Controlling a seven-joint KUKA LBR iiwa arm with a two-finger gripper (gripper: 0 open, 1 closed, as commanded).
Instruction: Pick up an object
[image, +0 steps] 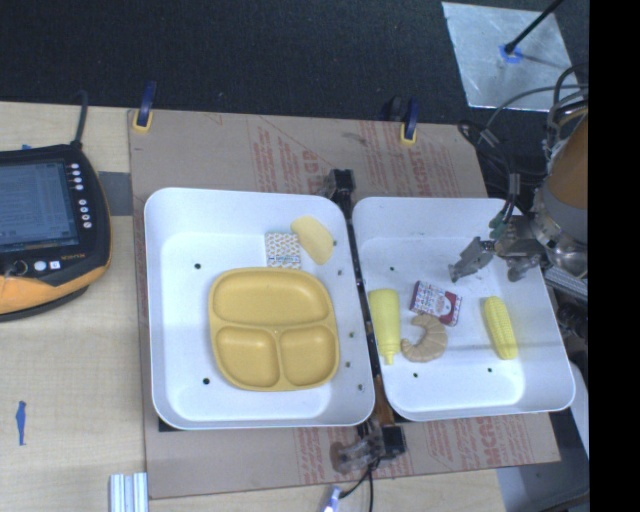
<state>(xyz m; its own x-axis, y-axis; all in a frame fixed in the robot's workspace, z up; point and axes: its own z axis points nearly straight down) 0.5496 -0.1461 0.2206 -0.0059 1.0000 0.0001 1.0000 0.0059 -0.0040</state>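
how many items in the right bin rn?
4: yellow mustard bottle by the left wall, tan croissant beside it, small red-and-white packet above that, yellow corn cob on the right. Gripper could hide more.

Two shallow white plastic bins sit side by side: the left bin (160, 300) and the right bin (540, 385).

The left bin carries three items: one yellow three-compartment plastic tray (272, 327), one small patterned white packet (283, 250) at twelve o'clock, and one pale yellow wedge-shaped piece (313, 239).

The right bin carries four: one yellow mustard-style squeeze bottle (385, 323), one red-and-white wrapped packet (436, 302), one tan croissant-shaped toy (425, 342), and one yellow toy corn cob (500, 327).

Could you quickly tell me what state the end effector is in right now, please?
End effector: open, holding nothing, above the right bin.
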